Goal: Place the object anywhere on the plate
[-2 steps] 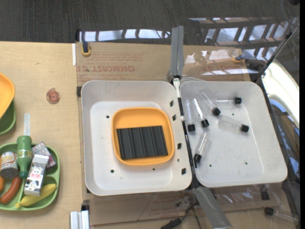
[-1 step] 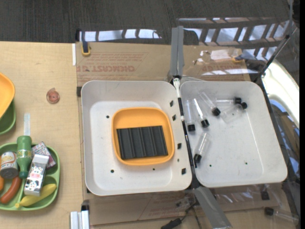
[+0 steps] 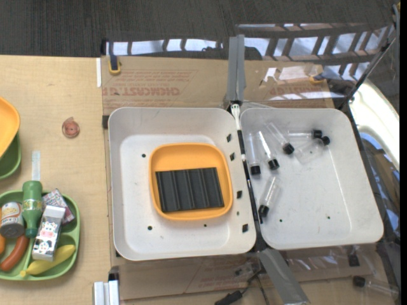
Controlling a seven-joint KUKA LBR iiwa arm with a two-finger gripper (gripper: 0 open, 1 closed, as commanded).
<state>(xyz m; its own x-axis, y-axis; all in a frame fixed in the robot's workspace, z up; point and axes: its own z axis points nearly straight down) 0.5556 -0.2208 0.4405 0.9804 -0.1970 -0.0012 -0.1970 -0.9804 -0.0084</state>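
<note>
orange bowl cut off at left edge, clear tubes too faint to count

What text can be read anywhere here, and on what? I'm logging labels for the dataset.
"CHEMCAST", or close to it: red print on the cardboard behind the bins, upside down and hard to make out; the smaller lines beside it are too blurred to read.
Can label on the green plate: too small to read.
Carton on that plate: spots, no legible words.
</note>
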